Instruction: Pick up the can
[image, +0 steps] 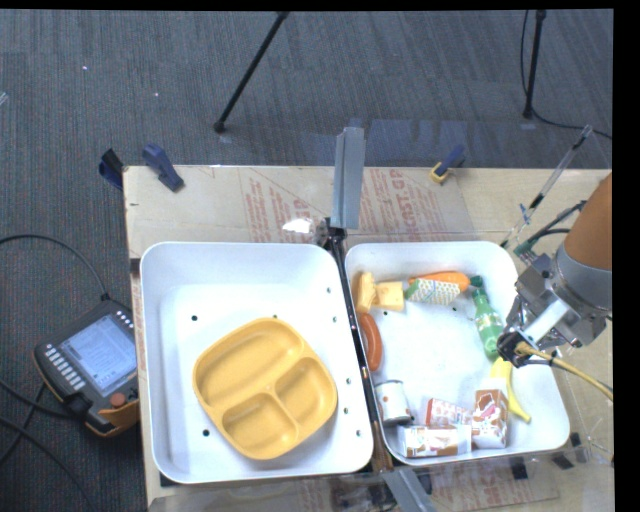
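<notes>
Presently the small cylindrical metal can (392, 402) lies against the right bin's (455, 255) left wall near its front corner, beside glossy cartons (445, 425), while the gripper (522, 345) hangs at the right wall, its state indiscernible.

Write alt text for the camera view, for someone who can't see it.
A robot arm's gripper hangs over the right bin's right edge; a small can lies among food items near the bin's lower left. The left bin holds a yellow divided plate.
</notes>
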